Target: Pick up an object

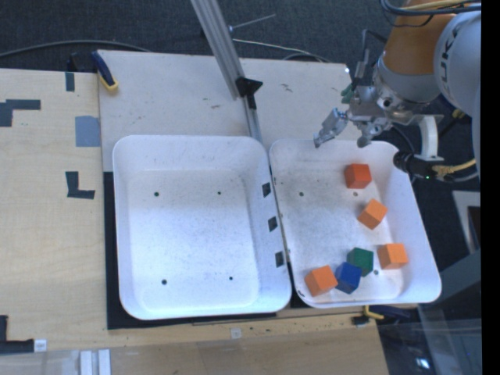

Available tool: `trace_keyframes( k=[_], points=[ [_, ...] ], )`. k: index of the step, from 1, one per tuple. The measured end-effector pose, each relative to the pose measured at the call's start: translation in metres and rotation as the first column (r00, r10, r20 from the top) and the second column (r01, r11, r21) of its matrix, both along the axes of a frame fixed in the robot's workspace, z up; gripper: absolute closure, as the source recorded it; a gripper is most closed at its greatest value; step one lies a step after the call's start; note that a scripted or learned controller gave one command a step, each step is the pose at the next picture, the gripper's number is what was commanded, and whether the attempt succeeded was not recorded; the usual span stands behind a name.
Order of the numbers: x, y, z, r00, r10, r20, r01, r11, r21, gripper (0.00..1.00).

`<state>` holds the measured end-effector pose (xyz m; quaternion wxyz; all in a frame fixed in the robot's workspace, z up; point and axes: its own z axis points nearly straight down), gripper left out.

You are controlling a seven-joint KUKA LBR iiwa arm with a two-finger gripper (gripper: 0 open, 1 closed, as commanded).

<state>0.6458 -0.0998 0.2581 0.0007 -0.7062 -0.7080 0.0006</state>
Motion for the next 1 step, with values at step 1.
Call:
trace_keyframes(
  k=[1],
  points=[
    [-0.0121,-0.0688,-0.0117,1.000,-0.008,-0.002,0.008,1.000,-0.003,0.00]
  ],
)
